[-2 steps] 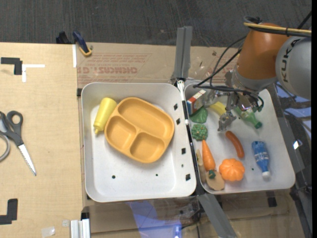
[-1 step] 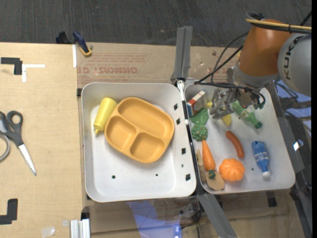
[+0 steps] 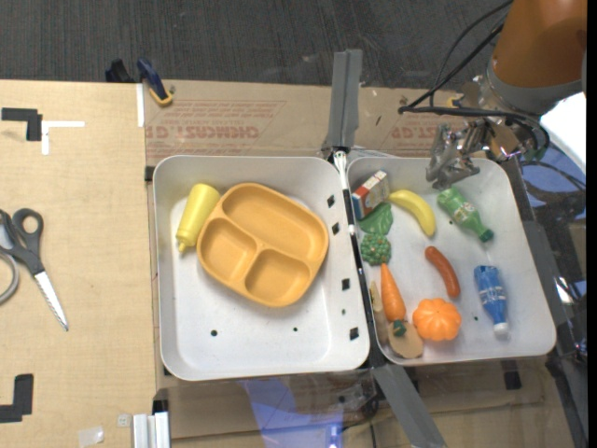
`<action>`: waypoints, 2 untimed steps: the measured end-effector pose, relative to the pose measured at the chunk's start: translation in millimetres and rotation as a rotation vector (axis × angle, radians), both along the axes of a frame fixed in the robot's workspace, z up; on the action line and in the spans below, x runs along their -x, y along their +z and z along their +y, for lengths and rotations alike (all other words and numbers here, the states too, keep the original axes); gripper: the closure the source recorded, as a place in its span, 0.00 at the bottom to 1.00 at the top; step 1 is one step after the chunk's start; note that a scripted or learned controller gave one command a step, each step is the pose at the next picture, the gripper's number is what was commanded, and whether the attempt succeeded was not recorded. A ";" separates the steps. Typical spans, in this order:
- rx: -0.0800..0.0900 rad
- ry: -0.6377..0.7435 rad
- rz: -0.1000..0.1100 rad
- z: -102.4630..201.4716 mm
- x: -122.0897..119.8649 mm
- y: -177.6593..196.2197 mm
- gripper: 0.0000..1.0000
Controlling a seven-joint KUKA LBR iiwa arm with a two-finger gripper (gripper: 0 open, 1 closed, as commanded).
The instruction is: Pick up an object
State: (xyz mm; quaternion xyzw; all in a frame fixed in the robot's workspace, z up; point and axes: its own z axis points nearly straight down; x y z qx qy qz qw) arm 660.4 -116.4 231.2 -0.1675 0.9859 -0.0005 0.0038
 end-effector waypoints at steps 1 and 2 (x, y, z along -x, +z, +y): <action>-0.001 -0.093 0.003 -1.4 0.5 -127.1 1.00; -0.001 -0.135 0.001 -15.0 6.2 72.1 1.00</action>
